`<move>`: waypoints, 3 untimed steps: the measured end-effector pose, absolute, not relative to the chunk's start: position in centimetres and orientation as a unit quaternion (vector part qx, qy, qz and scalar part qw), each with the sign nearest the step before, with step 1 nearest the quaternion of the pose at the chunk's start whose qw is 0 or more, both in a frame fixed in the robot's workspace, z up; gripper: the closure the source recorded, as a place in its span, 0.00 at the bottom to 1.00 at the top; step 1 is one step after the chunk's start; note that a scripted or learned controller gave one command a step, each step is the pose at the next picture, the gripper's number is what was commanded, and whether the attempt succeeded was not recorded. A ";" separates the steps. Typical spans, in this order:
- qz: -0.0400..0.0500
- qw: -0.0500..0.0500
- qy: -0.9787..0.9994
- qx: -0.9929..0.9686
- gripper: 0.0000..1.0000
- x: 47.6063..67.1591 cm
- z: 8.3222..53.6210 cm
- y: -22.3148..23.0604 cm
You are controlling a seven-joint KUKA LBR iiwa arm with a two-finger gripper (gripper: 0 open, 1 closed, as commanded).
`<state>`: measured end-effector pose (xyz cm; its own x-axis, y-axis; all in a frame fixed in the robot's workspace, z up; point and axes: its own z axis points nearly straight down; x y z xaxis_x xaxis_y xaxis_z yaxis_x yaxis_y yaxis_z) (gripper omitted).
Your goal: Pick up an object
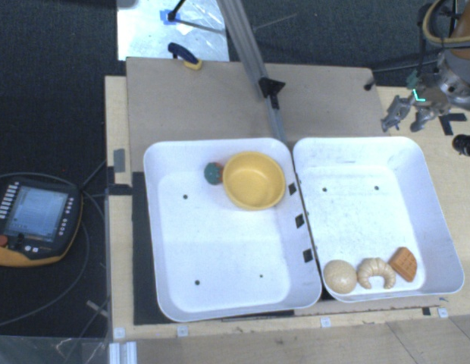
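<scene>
Approach step, nothing grasped: jaws (405, 117) parted and bare, poised over the bench (326, 97) just beyond the right bin (356, 158) at its 1 o'clock corner. Candidates at that bin's 6 o'clock edge: round bun (340, 276), croissant (377, 272), waffle piece (404, 264). Next: travel toward 6 o'clock, then descent astride one item.

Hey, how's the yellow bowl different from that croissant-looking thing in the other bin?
The yellow bowl is round, hollow and bright yellow; the croissant is a curved, tan crescent. The bowl is clearly larger. The bowl sits at the far side of the left bin, the croissant along the near edge of the right bin. Both rest untouched.
</scene>
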<state>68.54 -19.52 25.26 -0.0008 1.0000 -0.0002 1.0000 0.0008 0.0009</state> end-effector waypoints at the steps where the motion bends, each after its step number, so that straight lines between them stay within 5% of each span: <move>1: 0.000 0.000 0.707 0.707 0.00 68.5 25.3 -19.5; 3: -0.001 -0.001 0.707 0.707 0.00 67.2 14.1 -20.7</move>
